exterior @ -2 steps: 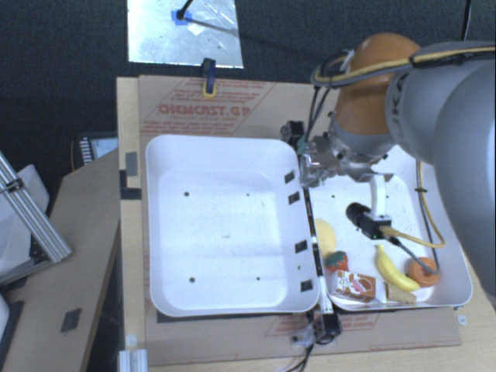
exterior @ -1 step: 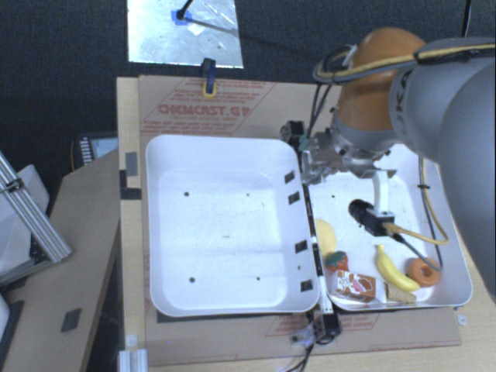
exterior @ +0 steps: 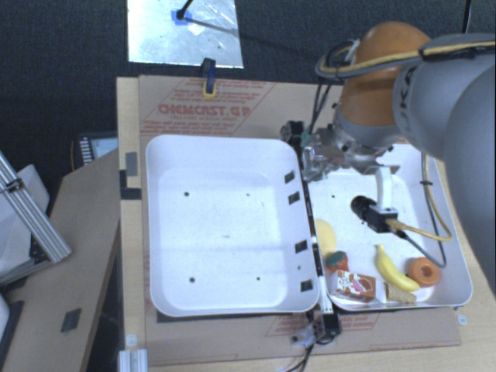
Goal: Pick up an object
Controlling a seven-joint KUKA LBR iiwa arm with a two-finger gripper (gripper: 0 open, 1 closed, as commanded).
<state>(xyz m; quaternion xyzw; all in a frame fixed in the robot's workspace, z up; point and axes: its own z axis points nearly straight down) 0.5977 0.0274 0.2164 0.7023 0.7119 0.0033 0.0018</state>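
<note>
Red print on the brown sheet (exterior: 232, 103) under the two bins reads "CHEMCAST GP" in the upper middle of the frame. The smaller red lines around it, and those on the sheet's lower edge, are too small to read. A yellow and blue clamp (exterior: 209, 78) grips the sheet's top edge. The sheet lies on a tan wooden desk (exterior: 85, 285), which has dark carpet-like ground behind it. A shiny foil square (exterior: 184, 23) sits at the upper left, and a silver metal rail (exterior: 29, 215) slants in at the left edge. The left bin (exterior: 225, 223) shows a few small dark dots on its white floor. The grey arm (exterior: 446, 91), with its orange band (exterior: 384, 56), reaches in from the right. It puts the gripper (exterior: 311, 160) at the upper left corner of the right bin (exterior: 345, 188), close to the wall between the bins. I cannot tell whether the gripper is spread or pressed together, and nothing is seen in its grasp. The objects to pick lie along the right bin's lower edge, well apart from the gripper. They are a pale yellow lemon (exterior: 326, 236), a small red and green piece (exterior: 335, 262), a red-orange packet (exterior: 356, 285) with unreadable print, a banana (exterior: 391, 268), a tan cracker (exterior: 401, 293) and an orange ring (exterior: 424, 271).
</note>
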